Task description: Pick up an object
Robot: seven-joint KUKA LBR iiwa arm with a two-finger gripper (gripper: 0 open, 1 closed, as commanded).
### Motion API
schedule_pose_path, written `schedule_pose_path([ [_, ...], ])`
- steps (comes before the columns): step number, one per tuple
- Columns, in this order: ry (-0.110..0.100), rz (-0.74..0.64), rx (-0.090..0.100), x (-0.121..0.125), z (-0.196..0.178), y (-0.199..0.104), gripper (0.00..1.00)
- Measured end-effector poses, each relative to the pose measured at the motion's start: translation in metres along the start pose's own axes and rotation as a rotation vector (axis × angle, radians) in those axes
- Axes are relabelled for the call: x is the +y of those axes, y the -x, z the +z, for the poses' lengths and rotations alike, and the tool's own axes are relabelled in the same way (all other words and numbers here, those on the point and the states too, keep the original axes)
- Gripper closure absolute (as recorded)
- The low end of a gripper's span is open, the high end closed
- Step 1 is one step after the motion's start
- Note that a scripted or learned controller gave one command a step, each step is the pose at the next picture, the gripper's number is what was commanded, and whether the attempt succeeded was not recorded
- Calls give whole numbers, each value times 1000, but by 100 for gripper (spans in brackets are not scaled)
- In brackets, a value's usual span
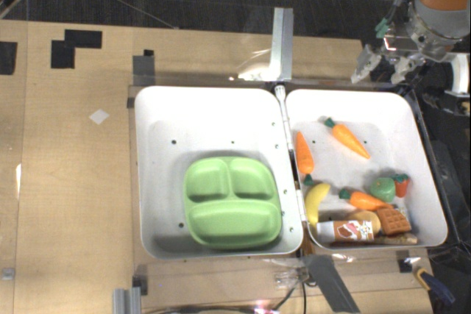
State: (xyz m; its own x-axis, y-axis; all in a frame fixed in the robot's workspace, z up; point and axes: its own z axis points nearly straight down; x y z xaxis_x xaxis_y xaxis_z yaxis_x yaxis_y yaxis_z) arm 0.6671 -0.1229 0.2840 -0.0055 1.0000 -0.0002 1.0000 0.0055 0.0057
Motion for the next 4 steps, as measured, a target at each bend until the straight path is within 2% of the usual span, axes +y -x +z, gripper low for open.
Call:
schedule_pose_path([
  [1,-2,202,1,-43,104,40,0],
  [2,3,125,0,-61,192,-11,0],
  [3,7,126,4,-59,180,-12,100],
  [4,-1,225,1,-61,98,-97,100],
])
